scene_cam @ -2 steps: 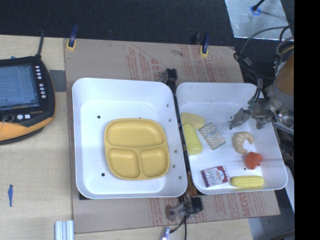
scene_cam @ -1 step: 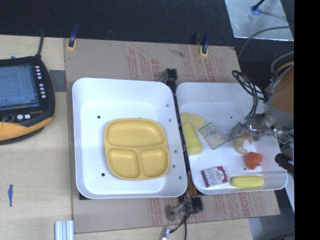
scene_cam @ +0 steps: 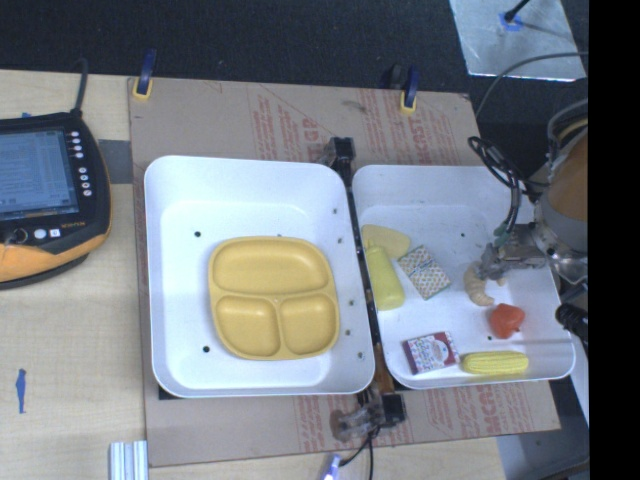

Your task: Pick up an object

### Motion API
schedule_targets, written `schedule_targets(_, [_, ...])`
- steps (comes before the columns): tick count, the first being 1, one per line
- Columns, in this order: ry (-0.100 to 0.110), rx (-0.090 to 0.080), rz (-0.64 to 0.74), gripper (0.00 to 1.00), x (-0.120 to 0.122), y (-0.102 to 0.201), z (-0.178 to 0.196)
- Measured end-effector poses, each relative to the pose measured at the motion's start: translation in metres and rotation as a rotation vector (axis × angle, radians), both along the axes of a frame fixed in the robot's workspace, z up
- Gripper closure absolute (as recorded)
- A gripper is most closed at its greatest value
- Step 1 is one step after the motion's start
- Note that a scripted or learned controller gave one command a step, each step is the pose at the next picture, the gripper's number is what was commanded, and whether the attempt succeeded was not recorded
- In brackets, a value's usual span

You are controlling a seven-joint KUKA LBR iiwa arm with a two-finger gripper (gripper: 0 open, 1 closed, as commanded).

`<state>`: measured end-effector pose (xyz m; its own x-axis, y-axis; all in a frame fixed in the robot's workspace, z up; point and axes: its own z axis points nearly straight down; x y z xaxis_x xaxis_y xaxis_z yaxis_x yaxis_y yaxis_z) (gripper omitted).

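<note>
While cardboard (scene_cam: 300,118) covers the wooden bench (scene_cam: 60,368) — dark floor (scene_cam: 250,8) beyond — the end effector's (scene_cam: 497,260) grip state is unclear.

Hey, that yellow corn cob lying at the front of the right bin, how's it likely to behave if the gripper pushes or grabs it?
The corn cob is long and rounded, lying on its side, so a sideways push would probably roll it. It looks like moulded plastic, likely light and stiff. Its surface seems smooth, so the fingers might slip unless they close across its narrow width.
</note>
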<state>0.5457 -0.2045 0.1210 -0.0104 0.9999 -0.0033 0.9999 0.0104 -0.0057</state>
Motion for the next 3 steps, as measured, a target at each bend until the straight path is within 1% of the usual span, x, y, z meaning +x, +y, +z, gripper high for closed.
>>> schedule_targets(1, [0.000,0.000,0.000,0.00,0.000,0.000,0.000])
schedule_targets(2, [0.000,-0.003,0.004,1.00,0.000,-0.001,0.010])
schedule_targets(3, [0.001,-0.003,0.005,0.00,0.000,-0.001,0.010])
